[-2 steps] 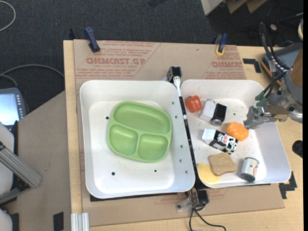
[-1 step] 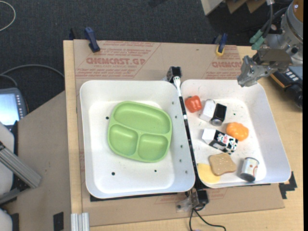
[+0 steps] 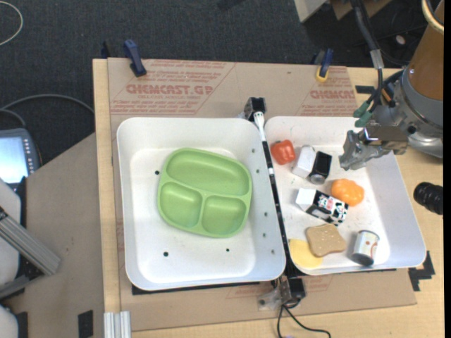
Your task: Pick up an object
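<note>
**Gripper over right bin, nothing seen in it**

Near edge of right bin: 1 grey/white can-like item at the near-right corner, 1 toast slice lying on 1 yellow flat piece. Next row back: 1 black/white patterned block, touching 1 small white block on its left; 1 orange round thing just beside it on the right. Further back: 1 white box w/ 1 black box touching, 1 red item near the divider. Gripper sits over the far-right part of the bin, above and behind the orange thing; can't tell if fingers are open or closed, no obj visible between them. Open room: bin's right strip bare. Left bin: 1 green 3-compartment plate, wide white margin all round.
</note>
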